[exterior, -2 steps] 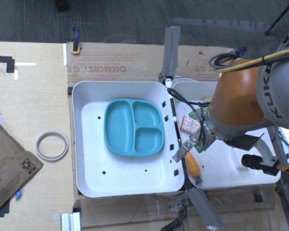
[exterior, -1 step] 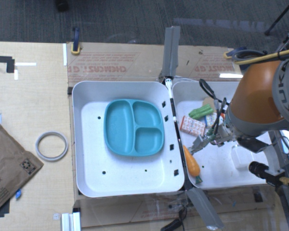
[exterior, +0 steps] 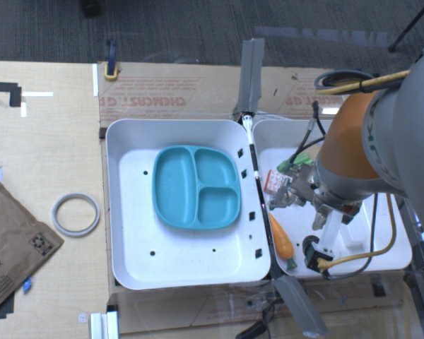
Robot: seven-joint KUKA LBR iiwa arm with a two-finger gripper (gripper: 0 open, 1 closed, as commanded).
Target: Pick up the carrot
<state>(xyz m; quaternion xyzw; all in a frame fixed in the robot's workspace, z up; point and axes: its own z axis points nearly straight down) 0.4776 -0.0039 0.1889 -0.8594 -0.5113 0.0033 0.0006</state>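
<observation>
The carrot (exterior: 280, 239) is orange with a green stub at its near end. It lies in the right bin (exterior: 381, 260), against the bin's left wall near the front corner. My gripper (exterior: 285, 195) hangs over the same bin, just above and slightly behind the carrot, under the orange wrist band. The carrot lies free on the bin floor, apart from the gripper. The arm hides much of the right bin's middle.
A red-and-white packet (exterior: 274, 181) and a green item (exterior: 297, 162) lie behind the gripper. The left bin (exterior: 127, 246) holds a blue divided plate (exterior: 196, 187). A tape ring (exterior: 75, 213) and a cardboard box (exterior: 10, 246) sit on the bench at left.
</observation>
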